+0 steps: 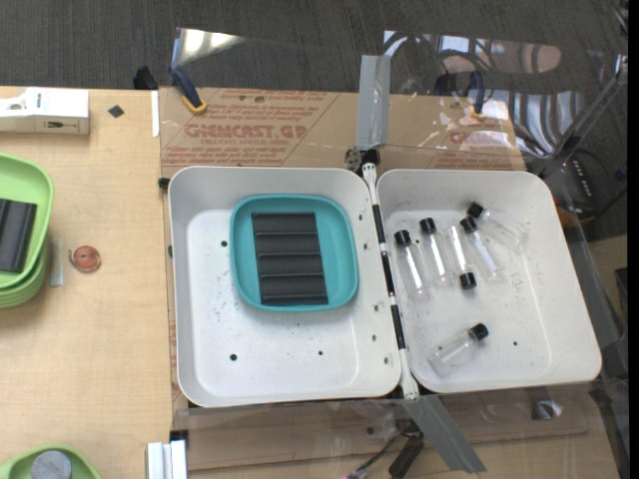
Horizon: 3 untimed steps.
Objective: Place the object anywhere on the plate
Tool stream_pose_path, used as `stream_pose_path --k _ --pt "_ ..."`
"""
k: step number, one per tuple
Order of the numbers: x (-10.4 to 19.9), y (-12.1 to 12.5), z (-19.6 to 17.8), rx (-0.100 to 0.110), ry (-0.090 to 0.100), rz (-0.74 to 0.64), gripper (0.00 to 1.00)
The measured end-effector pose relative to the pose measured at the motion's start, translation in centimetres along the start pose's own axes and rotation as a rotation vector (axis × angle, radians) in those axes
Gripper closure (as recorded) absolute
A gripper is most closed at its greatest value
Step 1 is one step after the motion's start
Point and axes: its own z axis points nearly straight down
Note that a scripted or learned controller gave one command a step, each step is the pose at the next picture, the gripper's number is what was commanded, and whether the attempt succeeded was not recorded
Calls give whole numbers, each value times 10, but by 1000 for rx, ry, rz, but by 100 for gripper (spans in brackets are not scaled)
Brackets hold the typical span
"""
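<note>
Okay, teal plate point(295, 252) with a dark ribbed insert sits in the left bin point(200, 357), toward its far side, nothing else on it. Right bin point(559, 357) holds clear vials with black caps: four vials point(439, 252) clustered near its far-left part, one lone vial point(461, 344) closer to the near edge, lying tilted. Tool state: cannot tell. Green trays point(20, 233) at the counter's left edge, cardboard point(260, 128) behind the bins.

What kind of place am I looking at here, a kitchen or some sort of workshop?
Probably a lab test bench: two shallow white bins side by side, clear black-capped vials scattered in the right one, a teal plate in the left.
</note>
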Motion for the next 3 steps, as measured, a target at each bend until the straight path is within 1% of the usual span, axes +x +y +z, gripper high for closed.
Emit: stream_pose_path --k 3 --pt "-6 0 0 1 -2 5 0"
